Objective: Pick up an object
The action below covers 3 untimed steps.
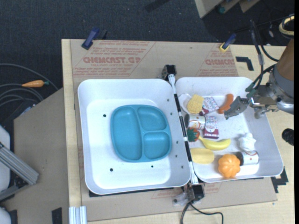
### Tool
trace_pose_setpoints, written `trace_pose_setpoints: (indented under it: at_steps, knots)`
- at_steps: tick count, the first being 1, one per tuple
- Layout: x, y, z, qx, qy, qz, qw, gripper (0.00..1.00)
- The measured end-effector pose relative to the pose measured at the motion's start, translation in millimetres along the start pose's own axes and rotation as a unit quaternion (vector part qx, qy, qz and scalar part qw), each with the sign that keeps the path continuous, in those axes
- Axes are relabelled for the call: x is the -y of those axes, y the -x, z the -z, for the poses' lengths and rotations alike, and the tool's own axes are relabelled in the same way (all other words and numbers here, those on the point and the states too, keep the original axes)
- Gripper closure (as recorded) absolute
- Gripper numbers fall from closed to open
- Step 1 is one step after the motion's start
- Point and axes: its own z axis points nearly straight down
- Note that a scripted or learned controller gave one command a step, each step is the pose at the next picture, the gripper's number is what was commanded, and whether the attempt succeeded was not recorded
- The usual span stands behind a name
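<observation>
Bins sit side by side mid-frame: the left bin [93, 139] holds a blue divided plate [140, 132], the right bin [268, 139] a heap of toy food. At the right edge the arm [285, 85] reaches in, its gripper [235, 108] low over the right bin's upper part, just beside a small orange carrot [227, 101]; whether its claw is spread or pressed together, I cannot tell. Toward lower right lie a banana [216, 144], an orange [229, 165] and, higher up, yellow corn [195, 103].
</observation>
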Motion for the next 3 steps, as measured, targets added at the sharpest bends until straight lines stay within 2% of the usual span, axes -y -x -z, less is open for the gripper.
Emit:
trace_pose_setpoints:
  at_steps: [1, 2, 3]
  knots:
    - [-53, 24, -136, 0.000, -0.002, -0.001, 1.0000, 0.00]
    - [-98, 1, -198, 0.000, 0.001, 0.000, 1.0000, 0.00]
    - [-98, 2, -188, 0.001, 0.002, -0.001, 1.0000, 1.00]
